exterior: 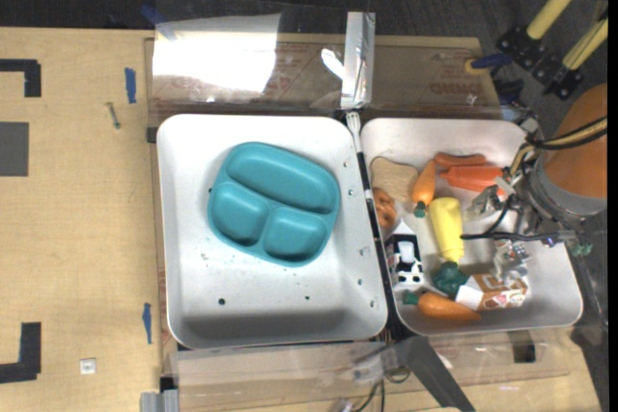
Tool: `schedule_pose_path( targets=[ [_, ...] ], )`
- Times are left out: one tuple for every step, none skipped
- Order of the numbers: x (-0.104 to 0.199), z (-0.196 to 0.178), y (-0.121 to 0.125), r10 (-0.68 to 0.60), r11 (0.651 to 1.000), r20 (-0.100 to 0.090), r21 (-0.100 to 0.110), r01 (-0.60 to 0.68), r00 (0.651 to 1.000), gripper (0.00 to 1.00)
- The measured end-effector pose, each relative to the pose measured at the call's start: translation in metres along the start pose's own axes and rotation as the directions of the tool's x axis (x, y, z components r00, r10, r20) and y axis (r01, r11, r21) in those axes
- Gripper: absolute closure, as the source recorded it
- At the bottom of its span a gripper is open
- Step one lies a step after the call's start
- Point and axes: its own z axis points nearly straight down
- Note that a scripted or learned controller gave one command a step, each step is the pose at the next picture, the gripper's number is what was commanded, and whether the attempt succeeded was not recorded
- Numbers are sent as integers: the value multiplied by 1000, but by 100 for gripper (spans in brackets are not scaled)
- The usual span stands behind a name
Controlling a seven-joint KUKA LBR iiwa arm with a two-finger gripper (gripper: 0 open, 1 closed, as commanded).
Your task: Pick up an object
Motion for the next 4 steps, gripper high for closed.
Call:
schedule_pose_path(
  targets=[
    [1, 21, 47, -1, 999, -40, -36, -1, 999, 0],
    [10, 3, 15, 113, 993, -50, -32, -115, 992, 0],
    [-119, -14, 8, 60, 997, -46, -37, -62, 997, 0],
    [-84, 27, 41, 189, 981, -50, -28, -190, 981, 0]
  ],
)
